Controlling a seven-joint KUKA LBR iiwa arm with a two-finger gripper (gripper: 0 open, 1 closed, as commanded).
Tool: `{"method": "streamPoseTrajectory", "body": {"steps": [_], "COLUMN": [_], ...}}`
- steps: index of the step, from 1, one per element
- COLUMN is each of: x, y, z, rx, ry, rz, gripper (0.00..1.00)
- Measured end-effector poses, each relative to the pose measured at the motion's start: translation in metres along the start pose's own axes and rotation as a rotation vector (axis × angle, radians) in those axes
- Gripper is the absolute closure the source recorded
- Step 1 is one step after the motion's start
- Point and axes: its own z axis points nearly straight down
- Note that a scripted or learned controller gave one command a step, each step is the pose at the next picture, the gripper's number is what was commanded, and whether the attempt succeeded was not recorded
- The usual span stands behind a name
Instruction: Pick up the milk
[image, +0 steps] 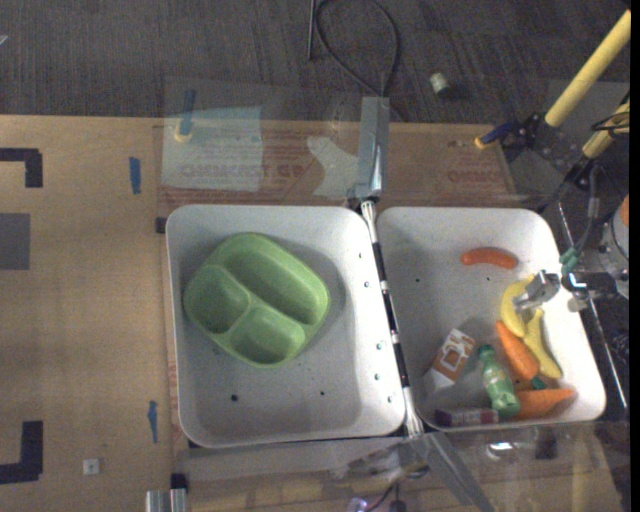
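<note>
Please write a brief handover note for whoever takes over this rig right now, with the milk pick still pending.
Tool: over the right bin's right side, above the banana; nothing seen between its fingers, and I cannot tell whether it is open or shut.
Milk: small white and orange carton, lying in the right bin near its lower left, beside the green bottle and close to the carrots.
Left bin holds a green divided plate.
Done: nothing visible; the milk is still in the bin.
Left: move the tool over to the milk, grasp and lift it.
</note>
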Motion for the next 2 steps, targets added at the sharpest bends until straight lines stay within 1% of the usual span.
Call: {"method": "streamPoseTrajectory", "body": {"steps": [1, 2], "x": [0.056, 0.099], "y": [-0.007, -0.006], "z": [0.103, 0.113], "rx": [-0.001, -0.010], "ry": [-0.001, -0.005], "rz": [0.171, 0.168], "gripper": [0.00, 0.00]}}
